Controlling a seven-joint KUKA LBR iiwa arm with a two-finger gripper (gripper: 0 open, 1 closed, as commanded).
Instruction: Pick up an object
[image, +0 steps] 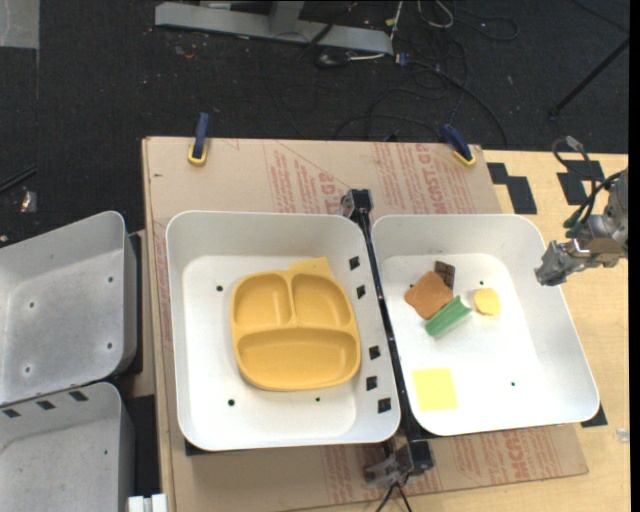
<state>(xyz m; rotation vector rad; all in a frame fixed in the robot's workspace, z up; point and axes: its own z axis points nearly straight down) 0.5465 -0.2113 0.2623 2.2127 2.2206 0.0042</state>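
The right bin (560, 385) holds several small objects. A brown flat piece (429, 294) lies near its middle, with a small dark brown block (444, 271) just behind it. A green block (447, 318) lies slantwise in front of the brown piece, and a small yellow round piece (486, 301) sits to its right. A flat yellow square (434, 389) lies alone toward the front. My gripper (557, 265) hangs over the bin's right rim, well to the right of the objects, with nothing seen in it.
The left bin (190, 300) holds a yellow divided tray (296, 331) with a yellow flat piece (314, 268) peeking out behind it. A black divider (375, 300) runs between the bins. Grey panels (60, 300) lie left of the bench.
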